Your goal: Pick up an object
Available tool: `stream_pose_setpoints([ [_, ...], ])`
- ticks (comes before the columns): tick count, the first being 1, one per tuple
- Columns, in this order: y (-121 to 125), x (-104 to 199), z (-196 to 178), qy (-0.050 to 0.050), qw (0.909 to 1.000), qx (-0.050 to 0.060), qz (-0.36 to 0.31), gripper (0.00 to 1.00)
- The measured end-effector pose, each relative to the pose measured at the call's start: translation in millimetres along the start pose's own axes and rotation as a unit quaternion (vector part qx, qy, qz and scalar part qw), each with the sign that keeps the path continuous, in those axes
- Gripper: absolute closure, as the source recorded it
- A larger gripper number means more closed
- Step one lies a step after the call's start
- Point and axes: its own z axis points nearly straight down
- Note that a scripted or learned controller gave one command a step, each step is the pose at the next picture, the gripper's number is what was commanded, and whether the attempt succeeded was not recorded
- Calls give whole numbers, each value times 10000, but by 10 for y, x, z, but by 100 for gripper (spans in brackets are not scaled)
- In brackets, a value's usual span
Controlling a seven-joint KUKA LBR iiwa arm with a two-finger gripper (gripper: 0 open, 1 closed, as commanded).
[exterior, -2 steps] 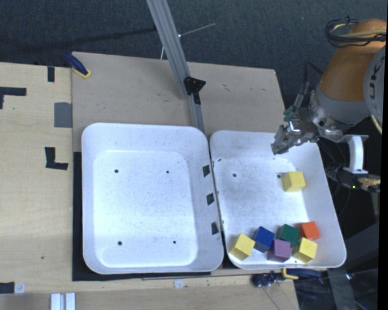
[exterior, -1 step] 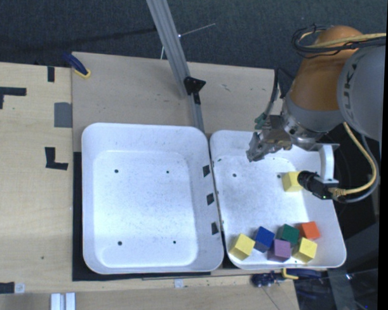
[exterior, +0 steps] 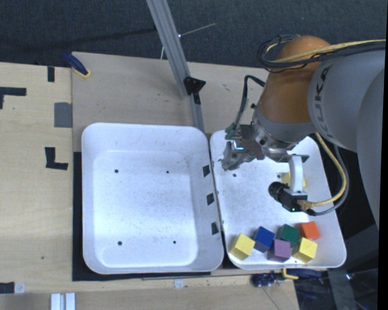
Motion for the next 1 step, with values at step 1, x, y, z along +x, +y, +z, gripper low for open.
stream_pose_setpoints([
  [1, -152, 491, -57, 0, 10000, -5, -1, 100],
])
